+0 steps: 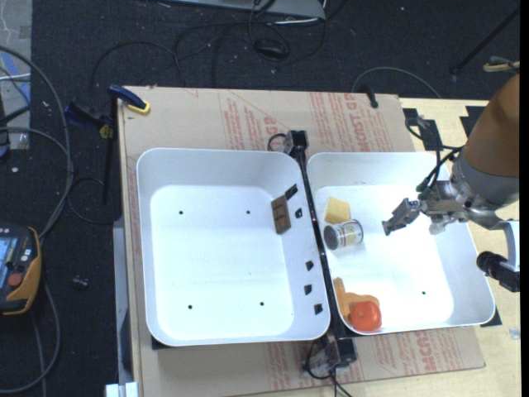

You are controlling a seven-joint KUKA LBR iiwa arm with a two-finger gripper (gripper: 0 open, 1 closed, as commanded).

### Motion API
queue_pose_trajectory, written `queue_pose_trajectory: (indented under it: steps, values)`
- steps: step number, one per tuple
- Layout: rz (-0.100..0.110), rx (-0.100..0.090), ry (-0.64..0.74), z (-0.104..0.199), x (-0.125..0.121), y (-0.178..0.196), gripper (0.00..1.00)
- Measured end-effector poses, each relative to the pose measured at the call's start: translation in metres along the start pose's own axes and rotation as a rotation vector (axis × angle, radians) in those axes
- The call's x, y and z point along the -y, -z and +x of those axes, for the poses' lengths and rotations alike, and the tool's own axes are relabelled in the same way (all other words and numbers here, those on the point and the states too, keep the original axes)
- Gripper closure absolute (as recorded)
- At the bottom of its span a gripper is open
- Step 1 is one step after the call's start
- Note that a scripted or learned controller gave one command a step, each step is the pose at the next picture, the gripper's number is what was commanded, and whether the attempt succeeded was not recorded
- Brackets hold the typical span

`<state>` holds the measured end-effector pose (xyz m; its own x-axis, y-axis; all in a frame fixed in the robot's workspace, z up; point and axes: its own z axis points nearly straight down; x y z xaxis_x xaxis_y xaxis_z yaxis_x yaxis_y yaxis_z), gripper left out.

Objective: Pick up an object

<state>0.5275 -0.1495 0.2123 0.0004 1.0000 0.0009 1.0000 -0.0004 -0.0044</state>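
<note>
Small can point(344, 235) lying on its side, centre of frame, near the right bin's point(463, 304) left wall. Probably light, rigid, smooth and prone to rolling; best pinched across the round body. Yellow block point(335, 209) just above it. Tomato-like red object point(365, 313) at lower middle. Gripper point(399, 218) hovering just right of the can, fingers seemingly spread, holding nothing.

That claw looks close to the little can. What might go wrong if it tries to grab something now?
The can lies on its side, so it might roll away from the claw. It also sits right beside the yellow block, which could get nudged or caught too. The tomato is tucked in the bin's corner, hard to reach.
</note>
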Motion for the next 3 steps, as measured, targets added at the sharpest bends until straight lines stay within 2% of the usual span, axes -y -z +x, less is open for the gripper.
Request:
queue_pose_trajectory:
  steps: [1, 2, 3]
  values:
    - [-0.004, 0.001, 0.001, 0.000, -0.001, 0.002, 0.00]
    - [0.000, 0.000, 0.000, -0.004, 0.002, -0.042, 0.00]
    - [0.001, 0.000, 0.001, -0.001, -0.005, -0.101, 0.00]
